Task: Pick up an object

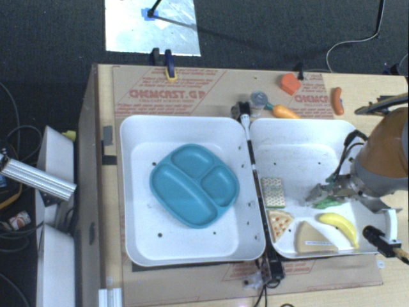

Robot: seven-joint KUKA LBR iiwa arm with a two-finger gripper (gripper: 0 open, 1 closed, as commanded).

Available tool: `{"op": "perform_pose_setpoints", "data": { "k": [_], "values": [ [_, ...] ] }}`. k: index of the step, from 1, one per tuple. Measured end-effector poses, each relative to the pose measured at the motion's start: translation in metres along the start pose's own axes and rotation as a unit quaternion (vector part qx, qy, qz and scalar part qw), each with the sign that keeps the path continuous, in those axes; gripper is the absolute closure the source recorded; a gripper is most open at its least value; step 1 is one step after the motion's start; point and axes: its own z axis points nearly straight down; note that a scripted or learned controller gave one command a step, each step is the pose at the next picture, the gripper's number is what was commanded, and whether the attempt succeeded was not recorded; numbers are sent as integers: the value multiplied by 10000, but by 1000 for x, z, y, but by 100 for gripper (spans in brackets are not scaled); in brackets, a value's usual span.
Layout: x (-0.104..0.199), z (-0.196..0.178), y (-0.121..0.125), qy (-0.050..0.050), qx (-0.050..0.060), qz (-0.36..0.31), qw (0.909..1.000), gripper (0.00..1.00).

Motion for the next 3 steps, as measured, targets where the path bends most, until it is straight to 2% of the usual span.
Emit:
{"op": "perform_pose_setpoints", "data": {
  "k": [1,2,3],
  "values": [
    [-29,0,-22,-2,1,0,10000,0],
    [-24,-11,-19,59,-1,-30,10000,100],
    [14,-41,-24,28,54,-10,10000,100]
  ]
}}
